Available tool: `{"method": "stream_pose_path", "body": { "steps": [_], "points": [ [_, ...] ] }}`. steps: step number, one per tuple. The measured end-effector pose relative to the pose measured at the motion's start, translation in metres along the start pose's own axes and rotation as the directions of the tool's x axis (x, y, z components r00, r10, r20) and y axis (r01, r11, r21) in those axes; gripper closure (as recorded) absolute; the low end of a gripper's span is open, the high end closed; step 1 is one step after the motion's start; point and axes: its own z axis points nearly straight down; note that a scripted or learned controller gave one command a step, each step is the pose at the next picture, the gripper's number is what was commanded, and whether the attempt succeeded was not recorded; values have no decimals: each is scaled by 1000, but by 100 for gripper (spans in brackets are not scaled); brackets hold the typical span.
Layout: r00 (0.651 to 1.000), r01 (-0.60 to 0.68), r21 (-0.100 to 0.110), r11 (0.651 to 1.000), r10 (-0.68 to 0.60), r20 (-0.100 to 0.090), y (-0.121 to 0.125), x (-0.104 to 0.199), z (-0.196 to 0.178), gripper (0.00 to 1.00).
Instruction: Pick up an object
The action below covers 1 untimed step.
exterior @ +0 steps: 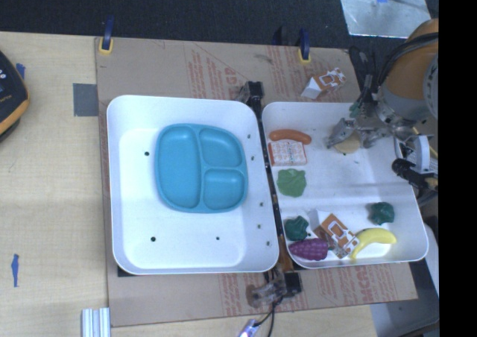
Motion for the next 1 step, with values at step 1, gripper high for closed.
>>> {"method": "stream_pose_path", "body": {
  "steps": [1],
  "points": [
    [1000, 2, -1, 1000, -2, 0, 7, 22, 0, 0]
  ]
}}
